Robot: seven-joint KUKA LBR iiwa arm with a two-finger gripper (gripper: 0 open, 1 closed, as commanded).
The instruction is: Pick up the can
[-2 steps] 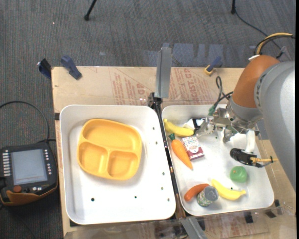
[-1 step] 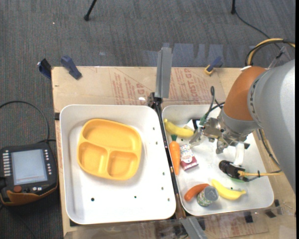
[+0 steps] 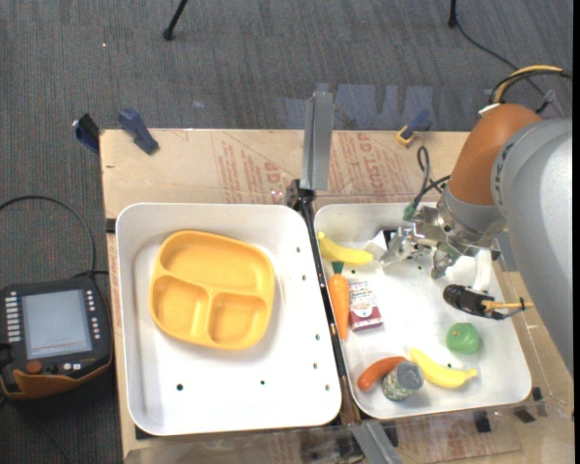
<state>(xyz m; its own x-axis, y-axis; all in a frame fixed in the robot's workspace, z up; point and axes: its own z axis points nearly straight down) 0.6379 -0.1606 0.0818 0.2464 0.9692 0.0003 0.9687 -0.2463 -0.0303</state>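
Bring the gripper (image 3: 413, 249), whose jaws I cannot tell, down to the can (image 3: 402, 381) at the bin's (image 3: 518, 365) front edge.

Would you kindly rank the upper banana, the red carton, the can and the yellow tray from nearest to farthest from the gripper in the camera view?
1. Upper banana, just left of the gripper in the right bin.
2. Red carton, below and left of it.
3. Can, at the bin's near edge.
4. Yellow tray, across in the left bin.
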